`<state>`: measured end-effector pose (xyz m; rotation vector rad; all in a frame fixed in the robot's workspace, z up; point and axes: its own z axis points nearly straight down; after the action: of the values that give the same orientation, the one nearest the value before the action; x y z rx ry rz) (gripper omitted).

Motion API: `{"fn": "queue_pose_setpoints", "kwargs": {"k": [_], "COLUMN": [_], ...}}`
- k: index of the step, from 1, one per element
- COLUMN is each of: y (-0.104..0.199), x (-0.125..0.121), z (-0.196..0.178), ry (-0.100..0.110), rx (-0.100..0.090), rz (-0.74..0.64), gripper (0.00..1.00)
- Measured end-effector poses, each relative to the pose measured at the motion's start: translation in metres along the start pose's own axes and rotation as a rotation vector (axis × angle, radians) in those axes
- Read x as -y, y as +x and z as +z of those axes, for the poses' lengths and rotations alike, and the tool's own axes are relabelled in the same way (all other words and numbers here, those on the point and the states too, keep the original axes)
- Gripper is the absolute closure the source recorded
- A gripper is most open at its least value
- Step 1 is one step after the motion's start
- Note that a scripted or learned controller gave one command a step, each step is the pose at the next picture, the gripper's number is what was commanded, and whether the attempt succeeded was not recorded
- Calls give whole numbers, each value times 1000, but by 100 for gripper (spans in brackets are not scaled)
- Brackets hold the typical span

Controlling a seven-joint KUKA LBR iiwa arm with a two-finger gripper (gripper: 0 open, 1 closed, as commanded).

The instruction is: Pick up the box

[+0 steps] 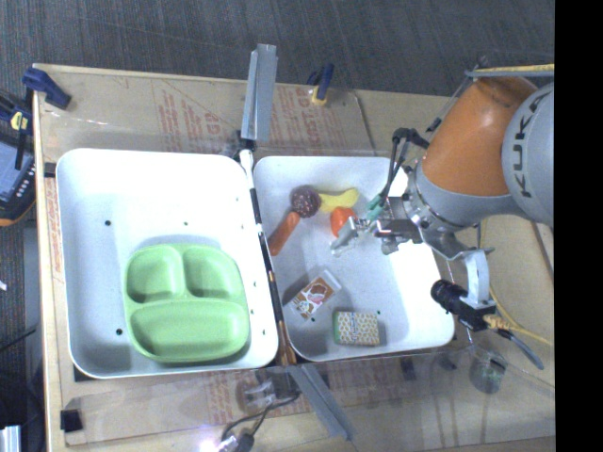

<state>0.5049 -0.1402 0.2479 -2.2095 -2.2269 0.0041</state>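
The box [314,298] is small and flat, with a brown edge and a white and red printed face. It lies tilted in the front left part of the right bin [415,290]. My gripper [345,237] hangs over the middle of that bin, beside a red-orange round item [340,218]. It is behind and slightly right of the box and apart from it. Nothing shows in its grasp.
In the right bin lie an orange carrot [283,233], a dark round fruit [304,200], a yellow piece [340,199] and a green patterned block [357,328] just right of the box. The left bin [104,196] holds a green divided tray [187,301].
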Motion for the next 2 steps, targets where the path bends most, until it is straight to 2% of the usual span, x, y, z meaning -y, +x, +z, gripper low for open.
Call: {"fn": "queue_pose_setpoints", "kwargs": {"k": [1,2], "y": [-13,-32], "x": [-25,-83], "z": [54,97], "ry": [2,-2], "rx": [2,2], "rz": [-58,-183], "gripper": [0,0]}}
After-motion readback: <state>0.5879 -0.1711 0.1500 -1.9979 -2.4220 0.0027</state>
